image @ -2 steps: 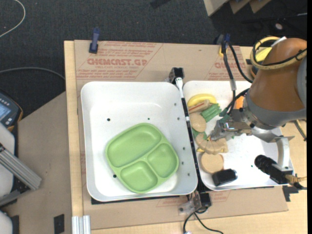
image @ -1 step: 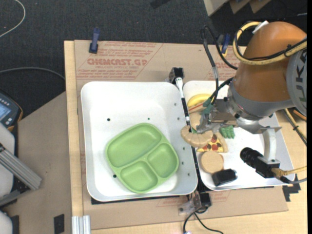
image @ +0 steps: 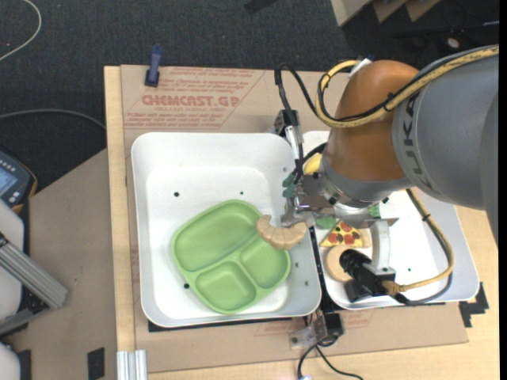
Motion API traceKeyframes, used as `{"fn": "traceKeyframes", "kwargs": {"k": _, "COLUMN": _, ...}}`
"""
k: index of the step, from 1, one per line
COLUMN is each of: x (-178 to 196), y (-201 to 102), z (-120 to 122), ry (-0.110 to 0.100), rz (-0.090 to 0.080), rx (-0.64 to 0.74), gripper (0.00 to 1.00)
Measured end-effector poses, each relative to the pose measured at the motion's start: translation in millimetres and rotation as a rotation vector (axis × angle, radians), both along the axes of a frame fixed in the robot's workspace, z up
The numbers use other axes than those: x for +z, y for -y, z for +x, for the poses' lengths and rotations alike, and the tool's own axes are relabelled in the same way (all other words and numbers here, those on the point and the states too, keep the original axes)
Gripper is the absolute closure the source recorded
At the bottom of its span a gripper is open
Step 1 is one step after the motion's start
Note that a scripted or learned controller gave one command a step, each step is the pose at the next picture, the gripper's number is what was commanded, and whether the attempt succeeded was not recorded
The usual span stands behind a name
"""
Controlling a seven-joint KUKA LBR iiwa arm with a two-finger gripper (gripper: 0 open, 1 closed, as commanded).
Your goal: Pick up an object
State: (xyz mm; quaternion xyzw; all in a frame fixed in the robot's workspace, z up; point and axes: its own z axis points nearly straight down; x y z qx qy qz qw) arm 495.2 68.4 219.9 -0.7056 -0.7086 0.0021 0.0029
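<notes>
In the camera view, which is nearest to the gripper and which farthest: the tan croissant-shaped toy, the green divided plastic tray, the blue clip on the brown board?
1. Tan croissant-shaped toy: just below the gripper, at the left bin's right side.
2. Green divided plastic tray: lower left of the gripper, in the left bin.
3. Blue clip: far upper left, at the brown board's top edge.

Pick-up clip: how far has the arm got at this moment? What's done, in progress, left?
Done: the grey arm with the orange band has reached over the divide between the two bins. In hand: the tool sits low beside the tan crescent-shaped piece, which rests on the rim of the green three-compartment tray in the left white bin. Left: no grasp or lift is visible.
</notes>
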Motion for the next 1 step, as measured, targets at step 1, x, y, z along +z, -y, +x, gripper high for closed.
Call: {"fn": "traceKeyframes", "kwargs": {"k": 1, "x": 159.9, "y": 13.5, "z": 20.6, "ry": 0.028, "rz": 0.001, "rx": -0.003, "gripper": 1.0}}
